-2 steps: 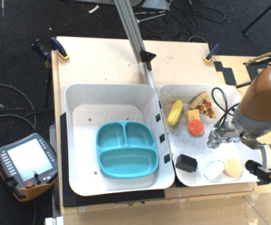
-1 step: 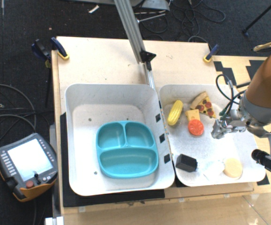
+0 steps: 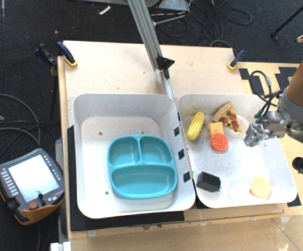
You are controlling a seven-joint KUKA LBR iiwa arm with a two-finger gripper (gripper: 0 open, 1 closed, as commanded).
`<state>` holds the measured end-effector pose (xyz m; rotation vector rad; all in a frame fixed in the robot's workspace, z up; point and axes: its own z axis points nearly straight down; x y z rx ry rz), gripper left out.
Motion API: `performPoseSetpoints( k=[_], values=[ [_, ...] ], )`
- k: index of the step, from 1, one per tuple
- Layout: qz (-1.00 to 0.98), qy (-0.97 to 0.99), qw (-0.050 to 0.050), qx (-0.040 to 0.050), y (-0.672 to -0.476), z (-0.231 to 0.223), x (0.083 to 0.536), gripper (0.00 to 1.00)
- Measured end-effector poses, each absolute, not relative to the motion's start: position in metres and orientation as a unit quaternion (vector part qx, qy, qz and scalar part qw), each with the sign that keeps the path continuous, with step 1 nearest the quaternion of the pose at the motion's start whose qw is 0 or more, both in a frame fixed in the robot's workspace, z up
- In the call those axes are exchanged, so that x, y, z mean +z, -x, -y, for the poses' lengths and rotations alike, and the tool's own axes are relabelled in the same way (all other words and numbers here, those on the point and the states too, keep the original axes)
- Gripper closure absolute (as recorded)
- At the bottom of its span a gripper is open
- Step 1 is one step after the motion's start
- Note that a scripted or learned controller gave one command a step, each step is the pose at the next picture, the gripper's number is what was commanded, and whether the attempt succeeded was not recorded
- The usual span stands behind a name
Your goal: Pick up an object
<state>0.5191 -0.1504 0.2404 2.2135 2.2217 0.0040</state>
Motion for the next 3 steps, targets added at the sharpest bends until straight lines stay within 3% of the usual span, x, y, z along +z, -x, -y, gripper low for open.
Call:
performPoseSetpoints(
  k=[3],
  values=[
    [-0.71,-0.704,-0.002,-0.0004,-0.516,-0.018,0.235,1.0]
  ],
)
